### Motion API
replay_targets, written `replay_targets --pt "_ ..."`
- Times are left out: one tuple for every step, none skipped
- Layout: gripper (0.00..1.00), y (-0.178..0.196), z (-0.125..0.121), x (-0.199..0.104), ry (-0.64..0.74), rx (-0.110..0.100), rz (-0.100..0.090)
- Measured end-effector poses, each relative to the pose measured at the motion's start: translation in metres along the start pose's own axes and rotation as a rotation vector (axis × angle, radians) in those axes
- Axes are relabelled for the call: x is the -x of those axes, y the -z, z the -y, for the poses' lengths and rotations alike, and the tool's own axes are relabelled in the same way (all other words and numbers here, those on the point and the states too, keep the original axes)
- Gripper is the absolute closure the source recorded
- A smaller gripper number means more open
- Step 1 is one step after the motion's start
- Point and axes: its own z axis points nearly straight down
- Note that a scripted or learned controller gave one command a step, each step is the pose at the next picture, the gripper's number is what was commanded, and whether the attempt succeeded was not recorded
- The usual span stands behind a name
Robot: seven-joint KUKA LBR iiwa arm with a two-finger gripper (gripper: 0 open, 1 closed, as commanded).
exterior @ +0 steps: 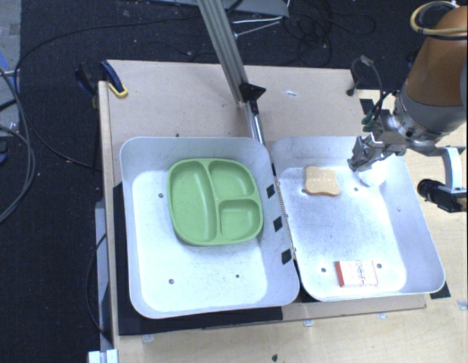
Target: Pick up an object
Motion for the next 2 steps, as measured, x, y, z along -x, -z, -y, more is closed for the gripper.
replay_targets --pt "1.0 -0.011 0.009 -0.045 0.003 -0.008 -0.003" --pt "1.0 -0.004 0.016 -0.1 0.006 -0.007 -0.004"
